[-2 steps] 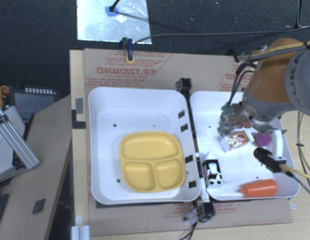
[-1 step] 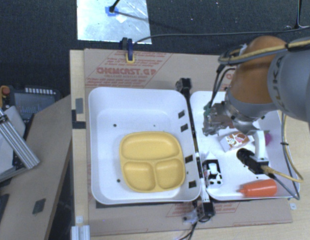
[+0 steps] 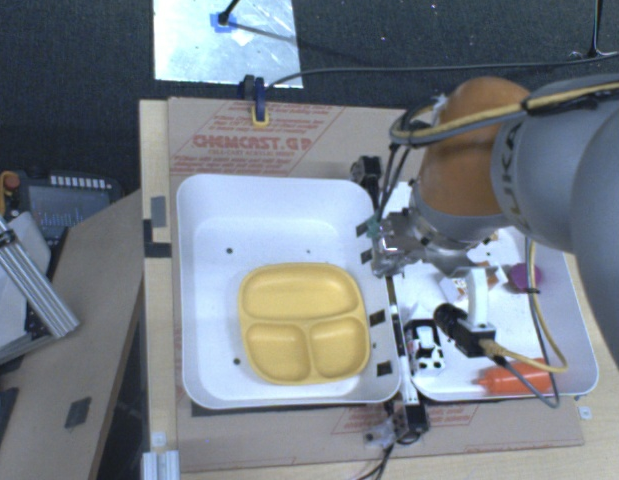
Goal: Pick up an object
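My gripper (image 3: 391, 255) hangs low over the left edge of the right bin (image 3: 579, 363), close to the divider between the bins, and the grey arm and orange wrist band cover most of that bin. An orange carrot-like piece (image 3: 513, 378) lies near the bin's front edge. A small purple object (image 3: 520, 276) rests at the right side. A small black-and-white piece (image 3: 426, 355) sits at the front left corner, below the gripper. I see nothing held.
The left bin (image 3: 214, 218) holds a yellow divided plate (image 3: 304, 323) in its front half. Clips and cables run along the divider (image 3: 394, 318). A cardboard sheet (image 3: 254, 138) lies under both bins.
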`<act>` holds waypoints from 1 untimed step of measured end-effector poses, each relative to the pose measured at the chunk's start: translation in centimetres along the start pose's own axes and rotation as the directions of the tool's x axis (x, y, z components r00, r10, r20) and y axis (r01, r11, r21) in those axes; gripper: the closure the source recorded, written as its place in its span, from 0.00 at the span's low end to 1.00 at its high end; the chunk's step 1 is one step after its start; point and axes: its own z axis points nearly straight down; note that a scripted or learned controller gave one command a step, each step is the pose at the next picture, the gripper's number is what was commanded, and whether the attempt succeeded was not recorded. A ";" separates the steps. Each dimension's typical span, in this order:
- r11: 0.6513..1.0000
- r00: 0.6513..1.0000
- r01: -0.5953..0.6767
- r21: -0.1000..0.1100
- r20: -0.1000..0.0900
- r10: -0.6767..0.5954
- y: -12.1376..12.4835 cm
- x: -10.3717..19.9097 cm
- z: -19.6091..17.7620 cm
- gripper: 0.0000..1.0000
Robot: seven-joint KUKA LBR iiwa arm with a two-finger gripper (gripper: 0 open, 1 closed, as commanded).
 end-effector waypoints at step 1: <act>1.000 1.000 0.001 -0.001 0.000 -0.001 1.0 5.5 0.5 1.00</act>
